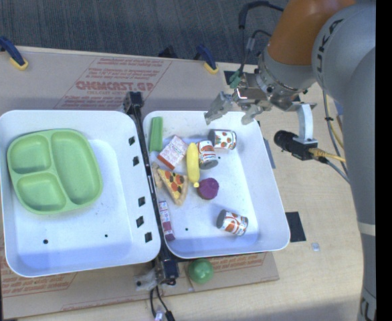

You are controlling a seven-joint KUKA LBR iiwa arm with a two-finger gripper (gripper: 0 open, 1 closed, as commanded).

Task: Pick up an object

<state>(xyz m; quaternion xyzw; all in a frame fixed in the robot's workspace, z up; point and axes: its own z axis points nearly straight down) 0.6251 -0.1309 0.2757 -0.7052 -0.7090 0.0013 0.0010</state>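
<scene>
Below and a little left of my fingers (231,110), a small can (223,140) is lying on its side near the back of the right bin (271,206), its long axis running across the bin. I am hovering with the fingers spread wide, gripping nothing. A second can (207,154) and a banana (192,164) are crowding its left side.

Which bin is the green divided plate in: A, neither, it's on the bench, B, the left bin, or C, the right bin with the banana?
B: the green divided plate lies inside the left bin, while the banana lies in the right bin.
</scene>
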